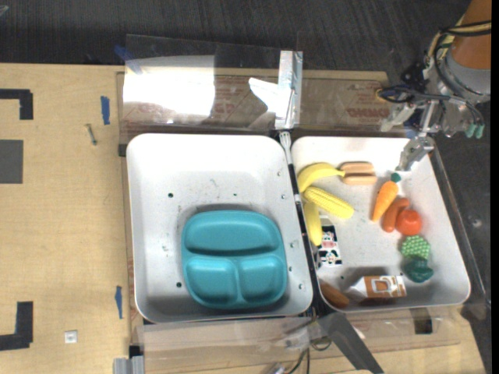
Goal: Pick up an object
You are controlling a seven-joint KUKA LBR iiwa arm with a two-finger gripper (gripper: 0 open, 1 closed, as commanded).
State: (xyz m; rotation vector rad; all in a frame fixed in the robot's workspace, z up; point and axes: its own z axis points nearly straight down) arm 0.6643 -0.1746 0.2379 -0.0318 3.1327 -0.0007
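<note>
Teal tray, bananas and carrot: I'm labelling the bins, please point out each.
teal tray [234,257], camera view, its middle divider.
bananas [321,193], camera view, middle of the bunch.
carrot [383,199], camera view, orange body.

In the right bin [444,209] lie yellow bananas [321,193], a hot dog [357,173], an orange carrot [383,199], a tomato [408,221], green corn [415,247] and a bottle [380,287] on its side.
</note>
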